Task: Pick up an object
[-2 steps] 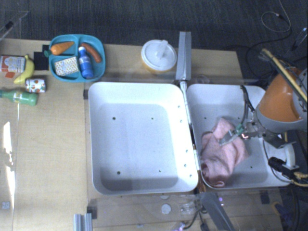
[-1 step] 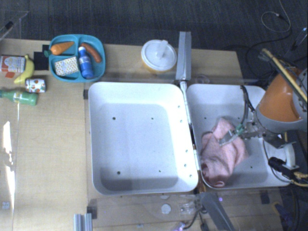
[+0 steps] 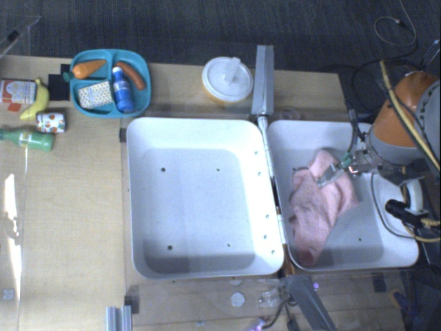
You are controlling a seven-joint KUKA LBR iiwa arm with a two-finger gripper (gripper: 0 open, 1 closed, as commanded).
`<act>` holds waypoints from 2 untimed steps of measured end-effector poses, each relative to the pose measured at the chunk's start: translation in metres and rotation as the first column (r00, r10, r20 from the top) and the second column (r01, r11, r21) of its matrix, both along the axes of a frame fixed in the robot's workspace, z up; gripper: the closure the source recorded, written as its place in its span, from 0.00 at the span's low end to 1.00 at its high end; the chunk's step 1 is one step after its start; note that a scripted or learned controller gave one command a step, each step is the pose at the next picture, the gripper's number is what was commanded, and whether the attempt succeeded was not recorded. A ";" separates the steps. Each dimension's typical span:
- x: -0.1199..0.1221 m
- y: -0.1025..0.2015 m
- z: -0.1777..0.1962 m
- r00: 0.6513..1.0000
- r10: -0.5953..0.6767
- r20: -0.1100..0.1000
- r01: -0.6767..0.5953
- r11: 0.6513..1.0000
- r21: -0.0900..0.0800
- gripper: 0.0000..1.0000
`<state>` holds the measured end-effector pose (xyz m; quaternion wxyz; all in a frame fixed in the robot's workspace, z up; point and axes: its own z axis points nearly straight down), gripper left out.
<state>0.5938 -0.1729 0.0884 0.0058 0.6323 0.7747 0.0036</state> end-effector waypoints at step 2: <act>0.024 0.048 0.103 0.999 0.030 -0.012 -0.030 1.000 0.002 1.00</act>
